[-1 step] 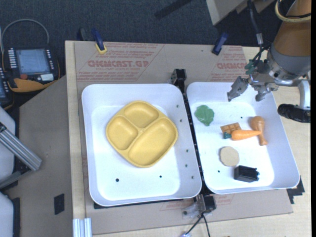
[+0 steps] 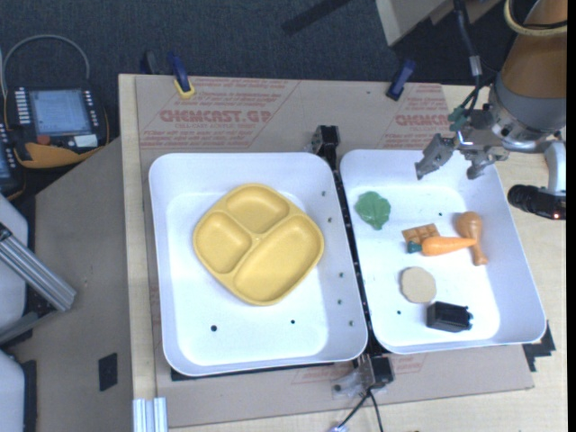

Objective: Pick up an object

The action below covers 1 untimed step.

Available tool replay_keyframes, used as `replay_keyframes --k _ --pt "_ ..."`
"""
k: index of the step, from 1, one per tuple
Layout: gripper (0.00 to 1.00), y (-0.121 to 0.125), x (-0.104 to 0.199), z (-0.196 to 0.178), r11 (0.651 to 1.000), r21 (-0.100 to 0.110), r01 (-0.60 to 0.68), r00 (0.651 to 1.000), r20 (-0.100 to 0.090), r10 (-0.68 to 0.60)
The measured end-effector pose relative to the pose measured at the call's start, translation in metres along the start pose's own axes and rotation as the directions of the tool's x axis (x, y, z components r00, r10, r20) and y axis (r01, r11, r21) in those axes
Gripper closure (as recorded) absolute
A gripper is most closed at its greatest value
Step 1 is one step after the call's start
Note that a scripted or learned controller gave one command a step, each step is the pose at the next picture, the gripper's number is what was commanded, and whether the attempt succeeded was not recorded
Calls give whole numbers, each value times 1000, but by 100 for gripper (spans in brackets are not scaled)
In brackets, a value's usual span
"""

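Cardboard-topped bench, two bins. My gripper (image 2: pixel 454 158) hangs spread and empty over the right white bin's (image 2: pixel 522 273) far edge; descending there risks striking rim, missing the green broccoli-like toy (image 2: pixel 373 209).

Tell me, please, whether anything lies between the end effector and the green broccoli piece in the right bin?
Nothing visible does. The end effector hangs over the right bin's far edge, and bare white floor separates it from the broccoli piece.

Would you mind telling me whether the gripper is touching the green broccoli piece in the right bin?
Apart. The camera view shows the gripper near the bin's far edge, with bare white floor between it and the broccoli piece.
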<state>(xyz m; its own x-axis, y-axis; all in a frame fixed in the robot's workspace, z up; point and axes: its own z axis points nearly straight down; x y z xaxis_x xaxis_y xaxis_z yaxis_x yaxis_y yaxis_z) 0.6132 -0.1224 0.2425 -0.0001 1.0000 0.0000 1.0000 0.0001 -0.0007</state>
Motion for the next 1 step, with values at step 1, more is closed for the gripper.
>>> replay_keyframes --k 1 --pt "0 1 -5 44 1000 5 -1 1000 -1 1"
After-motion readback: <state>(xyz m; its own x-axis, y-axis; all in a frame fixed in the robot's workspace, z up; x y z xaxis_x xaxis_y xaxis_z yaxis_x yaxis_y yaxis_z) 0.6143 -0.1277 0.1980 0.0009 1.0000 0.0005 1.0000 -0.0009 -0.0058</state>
